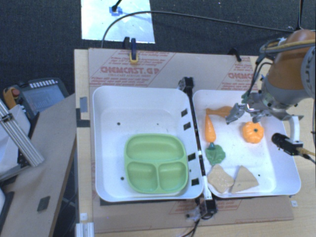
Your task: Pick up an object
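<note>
My gripper [247, 116] hangs over the back of the right bin [285, 168], its fingers spread open with nothing between them. Just in front of it lies a small orange pumpkin [253, 133]. To its left an orange carrot [210, 128] lies lengthwise, with a tan piece [219, 111] at the carrot's far end. A green leafy vegetable [215, 154] sits in front of the carrot. Two tan bread slices [220, 178] [244, 179] rest near the bin's front edge.
The left bin [113, 112] holds a green divided plate [156, 163] at its front. A black divider [193, 132] runs between the bins. A black part on the arm [285, 143] juts over the right bin's right side. A tablet [42, 98] lies off the bench at left.
</note>
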`<state>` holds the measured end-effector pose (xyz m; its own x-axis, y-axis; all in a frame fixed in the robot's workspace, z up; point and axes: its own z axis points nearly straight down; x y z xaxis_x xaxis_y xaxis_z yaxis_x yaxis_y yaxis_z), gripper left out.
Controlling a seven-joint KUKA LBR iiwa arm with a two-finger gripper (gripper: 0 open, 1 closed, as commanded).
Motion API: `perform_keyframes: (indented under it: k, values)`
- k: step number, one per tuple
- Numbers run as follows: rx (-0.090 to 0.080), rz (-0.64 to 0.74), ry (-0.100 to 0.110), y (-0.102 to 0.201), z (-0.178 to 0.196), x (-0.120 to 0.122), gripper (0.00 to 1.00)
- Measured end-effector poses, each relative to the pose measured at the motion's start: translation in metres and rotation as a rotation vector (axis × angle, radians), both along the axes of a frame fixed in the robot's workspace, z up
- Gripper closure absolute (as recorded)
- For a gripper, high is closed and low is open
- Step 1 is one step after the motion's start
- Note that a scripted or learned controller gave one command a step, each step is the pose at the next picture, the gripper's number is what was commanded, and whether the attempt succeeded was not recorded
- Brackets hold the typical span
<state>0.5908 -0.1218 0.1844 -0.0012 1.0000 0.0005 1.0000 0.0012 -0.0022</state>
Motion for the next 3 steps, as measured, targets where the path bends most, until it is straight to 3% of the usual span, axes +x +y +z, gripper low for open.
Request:
perform_keyframes:
  k: [2,3]
  values:
    - [0.0,-0.001,0.0,0.005,-0.102,-0.008,0.0]
    - [-0.001,0.0,-0.005,0.005,-0.089,-0.006,1.0]
